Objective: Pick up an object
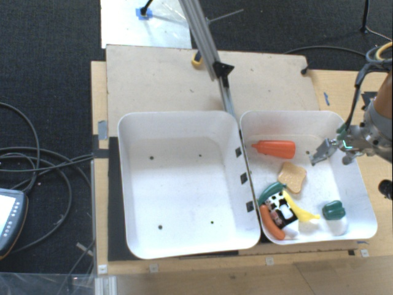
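The right bin (359,192) holds several toy objects. An orange bottle (274,147) lies on its side near the far wall. A slice of toast (293,177) sits below it. In the near corner a yellow banana (301,210), a red sausage (271,222), a black-and-white piece (281,210) and a dark green piece (269,192) are piled together. A green pepper (333,210) rests on a white piece (337,225). My gripper (332,158) hangs over the bin's right side, right of the bottle, open with nothing between its fingers.
The left bin (132,165) stands beside the right one, sharing a middle wall (244,177). A slanted metal pole (202,35) runs from the top down to the bins' junction. Cables (43,165) and a pendant (9,217) lie at the left.
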Controlling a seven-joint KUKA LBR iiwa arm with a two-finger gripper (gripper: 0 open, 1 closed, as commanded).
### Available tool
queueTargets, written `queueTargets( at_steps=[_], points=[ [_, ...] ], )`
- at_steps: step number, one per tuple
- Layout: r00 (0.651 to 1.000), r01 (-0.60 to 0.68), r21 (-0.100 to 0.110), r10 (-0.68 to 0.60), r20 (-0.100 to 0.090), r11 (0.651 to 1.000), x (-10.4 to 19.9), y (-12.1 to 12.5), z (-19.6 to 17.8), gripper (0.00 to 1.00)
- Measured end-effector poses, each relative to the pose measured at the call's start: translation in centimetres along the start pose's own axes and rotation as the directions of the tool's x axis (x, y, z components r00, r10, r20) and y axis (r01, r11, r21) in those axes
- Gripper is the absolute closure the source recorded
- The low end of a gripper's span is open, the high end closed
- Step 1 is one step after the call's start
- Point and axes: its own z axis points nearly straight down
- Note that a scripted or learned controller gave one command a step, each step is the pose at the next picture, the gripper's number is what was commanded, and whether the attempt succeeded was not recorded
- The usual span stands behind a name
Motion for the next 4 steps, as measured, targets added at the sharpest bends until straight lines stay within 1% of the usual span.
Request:
queueTargets(
  at_steps=[1,2,3,4],
  points=[
    [1.0,-0.001,-0.004,0.001,0.001,1.0,0.0,0.1,-0.2,0.0],
    [1.0,-0.003,0.001,0.003,0.0,1.0,0.3,0.3,6.1,0.0],
    [1.0,-0.003,0.001,0.003,0.0,1.0,0.8,0.7,10.5,0.0],
    [1.0,-0.004,-0.004,0.004,-0.001,1.0,0.8,0.9,15.2,0.0]
  ],
)
